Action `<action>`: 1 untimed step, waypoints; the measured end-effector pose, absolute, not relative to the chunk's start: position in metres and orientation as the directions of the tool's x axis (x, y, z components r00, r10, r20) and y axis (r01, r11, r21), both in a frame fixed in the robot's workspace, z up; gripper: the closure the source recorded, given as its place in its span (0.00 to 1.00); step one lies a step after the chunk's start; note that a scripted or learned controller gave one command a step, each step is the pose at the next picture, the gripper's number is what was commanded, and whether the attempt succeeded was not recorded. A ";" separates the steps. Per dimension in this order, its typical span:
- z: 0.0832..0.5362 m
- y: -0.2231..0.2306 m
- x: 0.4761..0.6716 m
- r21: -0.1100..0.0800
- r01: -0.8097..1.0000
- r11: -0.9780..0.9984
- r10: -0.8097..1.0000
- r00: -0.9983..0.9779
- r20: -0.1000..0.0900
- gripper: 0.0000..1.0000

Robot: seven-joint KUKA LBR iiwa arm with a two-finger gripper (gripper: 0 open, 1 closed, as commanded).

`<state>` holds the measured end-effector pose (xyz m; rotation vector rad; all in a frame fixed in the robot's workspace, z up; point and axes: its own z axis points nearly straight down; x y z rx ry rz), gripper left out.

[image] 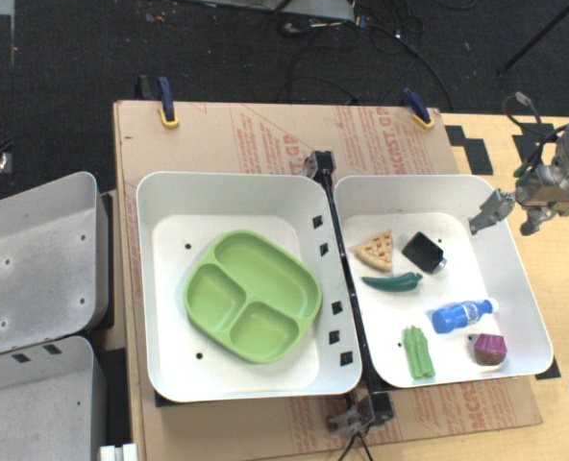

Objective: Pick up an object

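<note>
The tool (511, 215) hangs at the right bin's (525, 277) upper right rim, its two fingers spread open with nothing between them. The surface (227, 133) carries two shallow white bins side by side, touching along a black divider. The left bin (160, 257) holds one green three-compartment plate (254, 296), smooth and rounded. The right bin holds six small things, mostly well apart: one pizza slice (374, 251), one black block (424, 252), one dark green pepper (393, 281), one blue bottle (460, 315), one ribbed green bundle (418, 352), and one purple lump (489, 349) near the lower right corner. Bare white floor lies below the tool.
</note>
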<state>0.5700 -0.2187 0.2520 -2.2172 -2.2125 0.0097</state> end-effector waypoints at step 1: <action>0.258 -0.218 0.573 0.000 1.000 0.001 1.000 -0.001 -0.001 0.00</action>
